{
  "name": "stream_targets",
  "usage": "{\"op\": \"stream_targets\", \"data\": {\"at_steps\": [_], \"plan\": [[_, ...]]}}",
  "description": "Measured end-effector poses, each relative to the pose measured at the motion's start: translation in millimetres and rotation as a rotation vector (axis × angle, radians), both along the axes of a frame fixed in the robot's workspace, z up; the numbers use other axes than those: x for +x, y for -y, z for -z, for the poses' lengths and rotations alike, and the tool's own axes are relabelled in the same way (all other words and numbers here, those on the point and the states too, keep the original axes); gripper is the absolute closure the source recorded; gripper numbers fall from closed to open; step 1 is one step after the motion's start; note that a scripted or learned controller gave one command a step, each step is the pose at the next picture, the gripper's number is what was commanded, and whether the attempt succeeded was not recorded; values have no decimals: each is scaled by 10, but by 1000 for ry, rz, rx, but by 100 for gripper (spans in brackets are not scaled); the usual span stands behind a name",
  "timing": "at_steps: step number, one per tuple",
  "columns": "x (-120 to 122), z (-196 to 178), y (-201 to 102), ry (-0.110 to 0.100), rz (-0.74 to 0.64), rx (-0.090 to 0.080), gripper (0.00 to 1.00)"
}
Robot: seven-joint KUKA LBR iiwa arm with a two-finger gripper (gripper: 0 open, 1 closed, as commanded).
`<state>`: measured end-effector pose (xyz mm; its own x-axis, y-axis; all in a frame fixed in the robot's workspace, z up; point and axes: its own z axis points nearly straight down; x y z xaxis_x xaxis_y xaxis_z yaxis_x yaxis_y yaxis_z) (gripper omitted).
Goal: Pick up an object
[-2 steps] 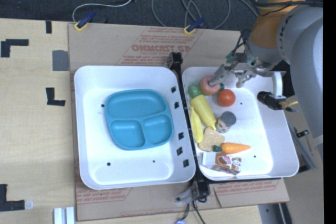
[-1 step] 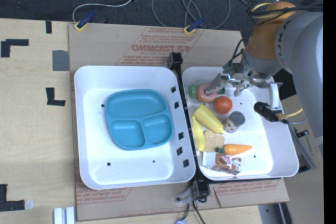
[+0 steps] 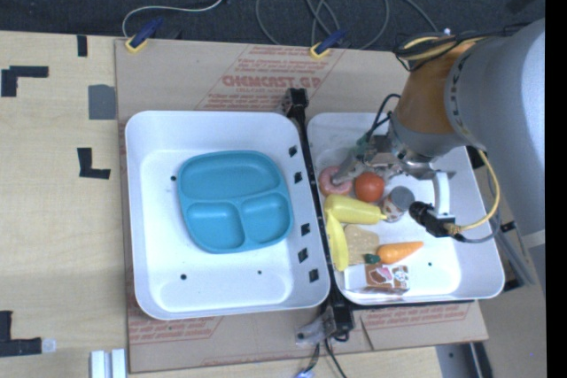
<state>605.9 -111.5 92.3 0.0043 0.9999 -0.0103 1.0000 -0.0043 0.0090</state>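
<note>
Right now the gripper hangs low over the right bin, and whether it is open or closed I cannot tell. Just beside it, on the near side, sits the red tomato, the closest thing to grab. Below that the yellow banana lies with its long axis running left to right. Beyond the bins, red print on the cardboard sheet seems to read "CHEMCAST GP"
</note>
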Motion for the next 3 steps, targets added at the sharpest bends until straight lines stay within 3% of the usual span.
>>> {"op": "stream_targets", "data": {"at_steps": [1, 2, 3], "plan": [[-5, -80, -49, -6, -3, 9, 100], [-2, -91, -15, -3, -1, 3, 0], [537, 73, 69, -57, 8, 10, 0]]}}
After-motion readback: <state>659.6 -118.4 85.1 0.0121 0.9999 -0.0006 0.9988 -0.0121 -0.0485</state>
